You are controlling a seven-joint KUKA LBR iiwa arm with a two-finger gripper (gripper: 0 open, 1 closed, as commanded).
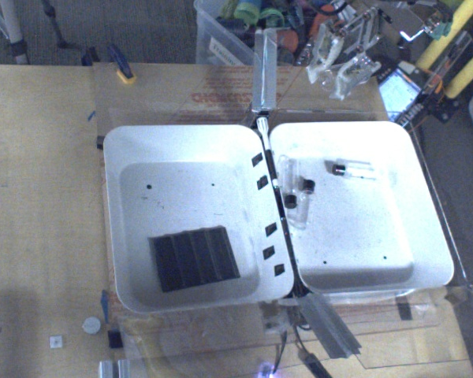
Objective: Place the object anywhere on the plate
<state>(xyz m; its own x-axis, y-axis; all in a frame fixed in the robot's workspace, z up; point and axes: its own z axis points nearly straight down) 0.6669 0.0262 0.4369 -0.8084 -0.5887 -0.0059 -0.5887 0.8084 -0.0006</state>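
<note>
While the tool [345,57] hangs high above the far edge of the right bin [426,211], its pale, see-through fingers blur into the clutter behind, so I cannot tell whether they are spread or pressed together; nothing can be seen between them. Below it and toward the camera, inside the right bin, lie two small clear tubes with dark caps: one [351,168] almost straight beneath the tool, lying flat, and another [299,195] further left, close against the wall shared by the bins. Either may be the object to move. Well to the left and nearer the camera, in the left bin [142,152], rests a dark ridged plate [195,258].

Judging from this, the risks are plain: a clear, round tube may roll or slip from a grasp, and the tube by the wall leaves little room for fingers. Clear plastic on white makes the tubes' outlines hard to read.
</note>
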